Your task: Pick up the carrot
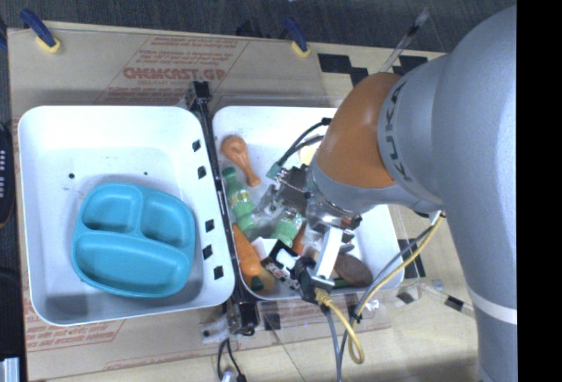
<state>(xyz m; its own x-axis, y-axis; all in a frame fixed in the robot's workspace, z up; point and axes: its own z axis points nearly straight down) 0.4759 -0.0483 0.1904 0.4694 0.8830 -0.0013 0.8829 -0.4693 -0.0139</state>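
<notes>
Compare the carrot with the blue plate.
The carrot is orange, slim and long; the blue plate is broad, rounded and split into compartments. The carrot is far smaller than the plate. The carrot lies in the right bin near its left wall, crowded by other items; the plate lies in the left bin. Both rest on a bin floor.

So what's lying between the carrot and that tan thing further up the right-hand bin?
A green bottle. The camera view shows it lying between the carrot and the tan thing.
</notes>
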